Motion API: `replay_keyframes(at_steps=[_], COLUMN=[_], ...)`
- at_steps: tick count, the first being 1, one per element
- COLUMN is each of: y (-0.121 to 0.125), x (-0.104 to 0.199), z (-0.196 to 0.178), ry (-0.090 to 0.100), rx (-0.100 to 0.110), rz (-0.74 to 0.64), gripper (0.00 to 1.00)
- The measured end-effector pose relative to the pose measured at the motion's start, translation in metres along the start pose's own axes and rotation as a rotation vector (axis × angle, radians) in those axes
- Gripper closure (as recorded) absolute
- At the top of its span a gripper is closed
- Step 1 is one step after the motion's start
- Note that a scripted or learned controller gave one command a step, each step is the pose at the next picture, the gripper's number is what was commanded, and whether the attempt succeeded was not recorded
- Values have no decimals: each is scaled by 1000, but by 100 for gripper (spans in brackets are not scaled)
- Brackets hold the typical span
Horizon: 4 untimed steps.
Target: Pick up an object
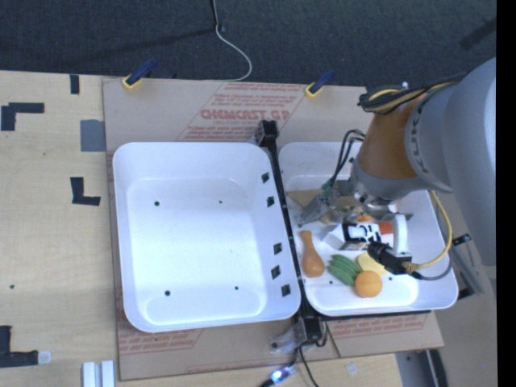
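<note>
The pincer (322, 208) sits low in the right bin (427, 301), whether spread or pinching I cannot tell, probably because the orange ball (368, 284) and green toy (344, 268) lie just nearer.

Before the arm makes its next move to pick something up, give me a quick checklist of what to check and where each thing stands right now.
1. Gripper over the right bin: ok, it sits low over the bin's upper left part.
2. Something between the fingers: cannot tell, the wrist and clutter hide it.
3. Objects available: ok, an orange ball, a green piece and a tan club-shaped piece lie near the bin's front.
4. Those objects apart from each other: not ok, the ball and green piece lie close together.
5. Left bin unobstructed by the arm: ok.
</note>
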State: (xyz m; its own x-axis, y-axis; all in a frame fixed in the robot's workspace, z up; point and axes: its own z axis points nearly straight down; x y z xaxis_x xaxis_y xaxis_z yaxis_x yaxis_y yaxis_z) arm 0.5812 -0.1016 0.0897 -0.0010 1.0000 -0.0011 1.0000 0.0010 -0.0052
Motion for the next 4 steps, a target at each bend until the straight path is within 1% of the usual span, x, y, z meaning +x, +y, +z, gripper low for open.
replay_keyframes(at_steps=[1,2,3,4], y=[68,88,87,36], x=[-43,-5,-7,-54], z=[6,6,-4,-2], ry=[0,3,2,-1], rx=[-5,-3,-3,-1], rz=[1,-4,-3,5], gripper=[0,0,100,100])
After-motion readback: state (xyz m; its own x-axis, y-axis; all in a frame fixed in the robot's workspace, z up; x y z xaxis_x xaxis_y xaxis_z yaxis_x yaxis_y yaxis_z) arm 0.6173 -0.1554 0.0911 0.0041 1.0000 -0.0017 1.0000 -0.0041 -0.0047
